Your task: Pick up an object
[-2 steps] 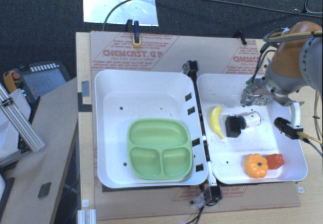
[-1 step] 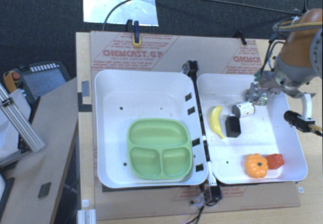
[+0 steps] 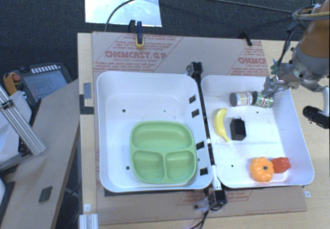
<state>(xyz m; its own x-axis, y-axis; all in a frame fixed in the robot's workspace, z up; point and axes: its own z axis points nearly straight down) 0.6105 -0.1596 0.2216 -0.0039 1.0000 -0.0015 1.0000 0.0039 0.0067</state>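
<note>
**Q:** Dark carpet surrounds the table (image 3: pixel 170 50); what do we see on it?

**A:** We see two shallow white bins side by side on a cardboard sheet. The left bin (image 3: pixel 116 88) holds a green divided plate (image 3: pixel 163 151) lying flat toward its near edge. The right bin (image 3: pixel 299 135) holds five things: a small jar (image 3: pixel 250 99) lying on its side near the far wall, a yellow banana (image 3: pixel 221 124) beside the divider between the bins, a black block (image 3: pixel 237 129) just right of the banana, and, near the front wall, an orange pumpkin (image 3: pixel 262 169) touching a red piece (image 3: pixel 281 164).

**Q:** Where do we find the arm and its tool?

**A:** The grey arm (image 3: pixel 312 60) enters from the right, its orange band above the wrist. The tool (image 3: pixel 270 90) hangs over the far right part of the right bin, at the right end of the jar.

**Q:** Can we state how the tool stands?

**A:** We cannot tell; its tip is too small and blurred, and we cannot tell whether it touches the jar.
</note>
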